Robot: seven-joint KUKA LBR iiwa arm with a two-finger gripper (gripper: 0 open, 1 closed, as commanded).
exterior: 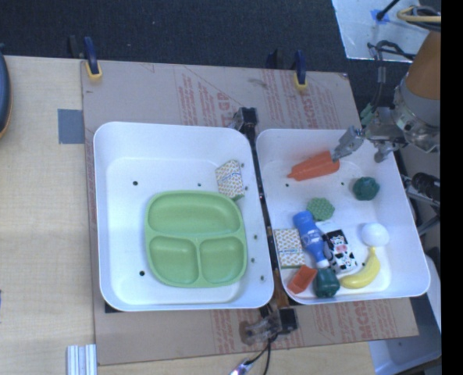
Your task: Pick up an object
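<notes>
Orange carrot (312, 166) lies at the right bin's (409, 209) far end. The gripper (365, 142) hangs just beside its tip, fingers spread and holding nothing, apparently poised to straddle it.

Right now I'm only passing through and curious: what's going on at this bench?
A robot arm reaches in from the right, its gripper over the top of the right bin, beside the orange carrot. Nothing shows between its fingers. That bin also has a banana, a blue bottle and a dark green ball. The left bin holds a green divided plate.
</notes>
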